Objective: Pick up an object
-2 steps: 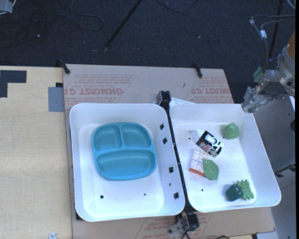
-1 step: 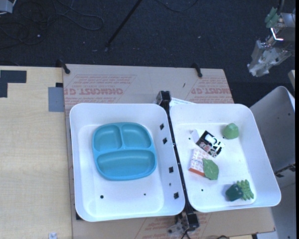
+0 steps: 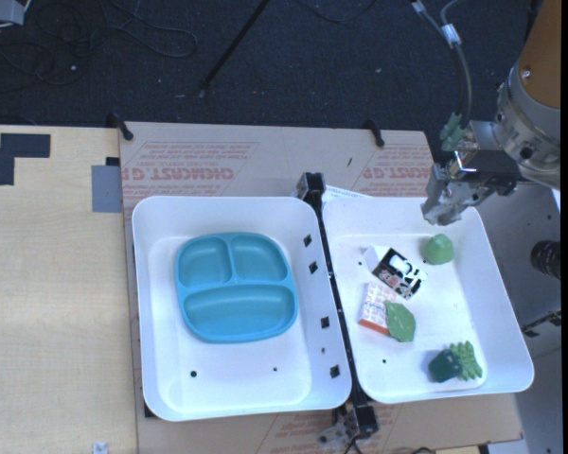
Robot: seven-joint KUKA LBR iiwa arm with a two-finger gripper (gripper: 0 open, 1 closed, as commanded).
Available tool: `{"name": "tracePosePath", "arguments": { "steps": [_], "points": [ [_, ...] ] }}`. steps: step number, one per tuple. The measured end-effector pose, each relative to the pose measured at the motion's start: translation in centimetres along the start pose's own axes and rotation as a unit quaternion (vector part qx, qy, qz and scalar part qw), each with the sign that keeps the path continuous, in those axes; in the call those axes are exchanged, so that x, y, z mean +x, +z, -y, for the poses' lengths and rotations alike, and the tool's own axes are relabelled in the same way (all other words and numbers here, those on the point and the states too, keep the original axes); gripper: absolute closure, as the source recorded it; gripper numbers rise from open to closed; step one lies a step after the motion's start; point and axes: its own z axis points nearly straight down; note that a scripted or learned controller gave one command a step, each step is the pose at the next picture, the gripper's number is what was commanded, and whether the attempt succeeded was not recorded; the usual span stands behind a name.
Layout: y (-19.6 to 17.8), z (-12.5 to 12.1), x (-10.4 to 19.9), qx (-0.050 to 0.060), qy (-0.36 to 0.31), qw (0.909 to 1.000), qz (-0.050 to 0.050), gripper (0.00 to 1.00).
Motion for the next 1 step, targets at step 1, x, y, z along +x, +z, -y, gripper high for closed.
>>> {"name": "tracePosePath", "arguments": {
  "steps": [1],
  "points": [
    [1.85,1.0,3.85,-0.002,0.001,1.0,0.001,1.0]
  ]
}}
